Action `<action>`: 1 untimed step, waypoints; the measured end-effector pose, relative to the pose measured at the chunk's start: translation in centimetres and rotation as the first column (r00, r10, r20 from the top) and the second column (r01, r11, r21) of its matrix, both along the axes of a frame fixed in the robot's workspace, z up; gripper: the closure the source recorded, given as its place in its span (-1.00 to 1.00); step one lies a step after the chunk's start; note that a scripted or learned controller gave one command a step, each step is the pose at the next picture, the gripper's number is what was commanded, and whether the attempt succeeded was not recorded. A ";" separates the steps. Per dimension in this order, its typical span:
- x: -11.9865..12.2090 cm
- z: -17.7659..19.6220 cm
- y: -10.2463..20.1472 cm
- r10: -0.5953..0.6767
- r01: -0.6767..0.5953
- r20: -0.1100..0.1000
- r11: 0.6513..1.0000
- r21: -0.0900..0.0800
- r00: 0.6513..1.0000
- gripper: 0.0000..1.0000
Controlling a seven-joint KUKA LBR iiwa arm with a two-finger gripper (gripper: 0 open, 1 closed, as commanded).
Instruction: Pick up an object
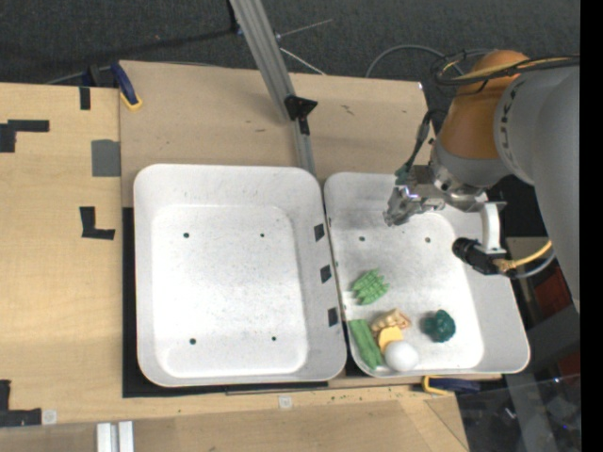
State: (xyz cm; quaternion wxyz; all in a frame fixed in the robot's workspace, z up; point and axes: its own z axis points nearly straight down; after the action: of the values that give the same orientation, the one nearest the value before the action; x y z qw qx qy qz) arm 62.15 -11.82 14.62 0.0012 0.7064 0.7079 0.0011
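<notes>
My gripper (399, 208) hangs over the back part of the right bin (490, 347), fingers pointing down, with nothing seen between them. Well in front of it lies a light green ridged piece (369, 286). Near the bin's front edge sit a long green piece (365, 342), a small tan and yellow toy (388, 325), a white ball (401, 356) and a dark teal lump (438, 326). None of these touches the gripper.
The left bin (226, 271) lies beside the right one, sharing a middle rim with black clips (325, 273). A grey metal pole (268, 50) slants in from the top toward the bins' back edge. The arm's grey body and a black cable fill the right side.
</notes>
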 end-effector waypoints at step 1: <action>0.0 4.3 0.4 -0.001 0.001 0.000 1.000 0.000 1.000 1.00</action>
State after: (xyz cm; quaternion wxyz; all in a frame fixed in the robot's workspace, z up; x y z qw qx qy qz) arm 62.15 -11.46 18.93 0.0012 0.7065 0.7077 0.0010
